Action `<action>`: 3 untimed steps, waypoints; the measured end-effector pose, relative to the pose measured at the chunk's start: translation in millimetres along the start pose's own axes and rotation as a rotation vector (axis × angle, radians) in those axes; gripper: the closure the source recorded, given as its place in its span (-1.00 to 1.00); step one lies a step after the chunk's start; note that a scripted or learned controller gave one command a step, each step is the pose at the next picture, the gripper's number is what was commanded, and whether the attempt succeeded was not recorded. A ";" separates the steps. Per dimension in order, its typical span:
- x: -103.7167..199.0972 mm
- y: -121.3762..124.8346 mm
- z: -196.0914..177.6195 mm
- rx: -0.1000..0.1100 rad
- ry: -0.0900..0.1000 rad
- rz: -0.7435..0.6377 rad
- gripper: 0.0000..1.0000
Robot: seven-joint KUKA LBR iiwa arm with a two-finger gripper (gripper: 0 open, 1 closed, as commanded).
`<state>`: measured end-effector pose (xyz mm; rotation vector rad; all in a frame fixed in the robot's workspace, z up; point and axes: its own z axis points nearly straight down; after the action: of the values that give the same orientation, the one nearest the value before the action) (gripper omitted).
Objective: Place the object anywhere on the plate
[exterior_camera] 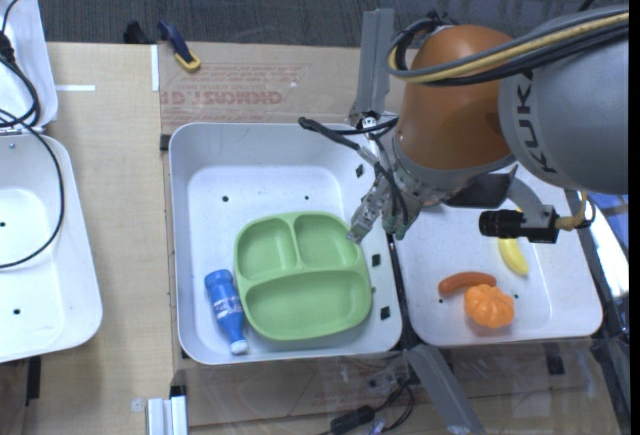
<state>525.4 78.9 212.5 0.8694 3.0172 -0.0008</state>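
Camera view: jaws [380, 215] at the divider between bins, beside the green plate [302, 275].
Whether they grip anything, I cannot tell. Candidate objects, an orange fruit [489, 306], sausage [466, 282] and banana [513, 255], lie in the right bin; risk is arriving empty-handed.

Bins: 2 white, left bin [190, 253] and right bin [560, 313] | Plates: 1 green, three-compartment [300, 275] | Bottles: 1 blue [225, 308] | Sausages: 1 [466, 282] | Orange fruits: 1 [489, 306] | Bananas: 1 [513, 255]
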 end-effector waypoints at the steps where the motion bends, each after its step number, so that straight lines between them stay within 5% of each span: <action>1: 0.2 0.2 0.0 0.000 0.000 -0.001 -1.00; 2: -2.1 -0.9 -8.4 0.000 -0.001 0.006 1.00; 3: -1.9 -0.7 -8.4 0.000 -0.001 0.005 -1.00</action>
<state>526.6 77.2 220.8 0.8765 3.0145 -0.0017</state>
